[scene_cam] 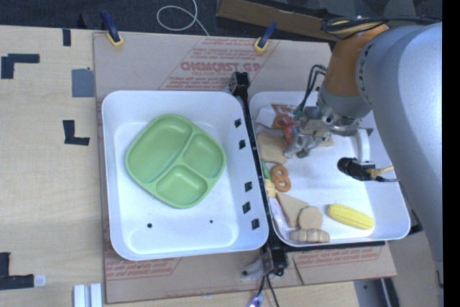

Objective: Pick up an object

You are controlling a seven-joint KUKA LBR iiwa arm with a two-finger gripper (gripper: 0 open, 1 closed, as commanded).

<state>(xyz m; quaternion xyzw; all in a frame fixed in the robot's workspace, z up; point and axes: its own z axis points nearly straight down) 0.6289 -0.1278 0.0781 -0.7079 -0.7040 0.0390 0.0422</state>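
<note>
My gripper (300, 147) hangs low over the upper left part of the right bin (392, 226). Just beside it to the left lie a pale tan slice (268, 147) and a red and white piece (282, 118). Below the gripper, near the bin's left wall, sits an orange pretzel (279, 178). Along the front of the bin lie a yellow corn cob (350, 216), a round tan cookie (310, 216), a tan wedge (290, 205) and a pale lumpy piece (310, 234). I see nothing clearly held in the gripper.
The left bin (118, 154) holds a green divided plate (176, 160). A black divider with clips (248, 154) runs between the two bins. The grey arm (410, 104) covers the right bin's right side. Bare white floor shows in the right bin's middle.
</note>
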